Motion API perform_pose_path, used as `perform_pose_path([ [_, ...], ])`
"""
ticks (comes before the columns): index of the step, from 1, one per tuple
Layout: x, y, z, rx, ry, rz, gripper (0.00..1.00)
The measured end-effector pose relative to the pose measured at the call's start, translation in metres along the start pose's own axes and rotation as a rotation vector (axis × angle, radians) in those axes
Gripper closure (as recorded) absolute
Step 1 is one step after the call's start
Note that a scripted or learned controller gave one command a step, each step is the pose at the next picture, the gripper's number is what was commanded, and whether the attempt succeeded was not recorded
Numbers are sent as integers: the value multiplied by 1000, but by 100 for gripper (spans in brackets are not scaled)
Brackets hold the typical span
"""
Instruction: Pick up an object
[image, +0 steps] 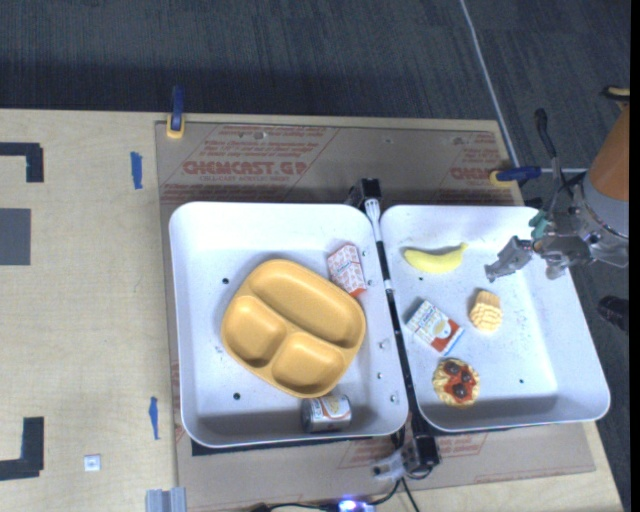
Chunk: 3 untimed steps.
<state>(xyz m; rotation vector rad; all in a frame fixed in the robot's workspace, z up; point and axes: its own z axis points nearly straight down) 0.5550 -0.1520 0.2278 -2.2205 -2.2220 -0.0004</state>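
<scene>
A yellow divided tray (292, 326) fills the left bin (190, 300), far left of the gripper (518, 255), with cartons at its upper-right and lower edges. In the right bin (585, 395), a banana (434, 258) lies just left of the gripper, whose fingers appear spread apart, holding nothing; corn (486, 311), a carton (432, 326) and a small pizza (456, 381) sit below-left.

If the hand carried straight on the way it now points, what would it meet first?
The hand points toward the view's left, over the right bin. Straight on, the banana looks like the first thing in its line. The hand's height above the bin floor is unclear, so it might pass over the banana.
</scene>
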Motion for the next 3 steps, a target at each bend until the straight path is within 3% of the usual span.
perform_pose_path([
  [1, -6, -14, 133, -3, -2, 1, 0],
  [2, -6, -14, 123, -5, -2, 1, 100],
  [3, 47, 21, 41, -1, 0, -1, 100],
])
